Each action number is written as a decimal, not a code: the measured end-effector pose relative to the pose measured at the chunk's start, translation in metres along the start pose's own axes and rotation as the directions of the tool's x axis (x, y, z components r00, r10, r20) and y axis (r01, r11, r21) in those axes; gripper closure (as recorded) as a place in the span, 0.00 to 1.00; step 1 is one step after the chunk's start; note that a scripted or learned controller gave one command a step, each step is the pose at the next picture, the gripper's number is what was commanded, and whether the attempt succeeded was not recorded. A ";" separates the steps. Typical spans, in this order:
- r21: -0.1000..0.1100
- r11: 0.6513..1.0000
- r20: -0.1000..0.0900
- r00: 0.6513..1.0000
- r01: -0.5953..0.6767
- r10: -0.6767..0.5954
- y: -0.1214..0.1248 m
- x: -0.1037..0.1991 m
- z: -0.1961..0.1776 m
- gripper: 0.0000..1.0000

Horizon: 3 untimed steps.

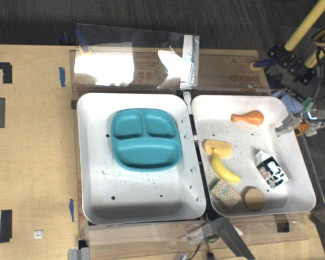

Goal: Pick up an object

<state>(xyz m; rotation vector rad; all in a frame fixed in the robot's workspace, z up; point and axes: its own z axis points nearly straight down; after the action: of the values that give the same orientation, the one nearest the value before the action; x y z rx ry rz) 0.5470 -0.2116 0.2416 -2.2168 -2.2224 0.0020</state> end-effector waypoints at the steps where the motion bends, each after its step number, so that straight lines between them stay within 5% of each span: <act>1: -0.008 0.998 0.004 0.998 0.068 -0.068 -0.025 0.050 0.123 0.00; 2: -0.011 0.985 0.007 0.985 0.175 -0.174 -0.059 0.039 0.155 0.00; 3: -0.014 0.984 0.007 0.984 0.176 -0.176 -0.058 0.040 0.146 1.00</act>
<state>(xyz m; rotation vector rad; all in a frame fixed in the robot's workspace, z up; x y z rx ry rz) 0.4885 -0.1713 0.0963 -2.0202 -2.4205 -0.0079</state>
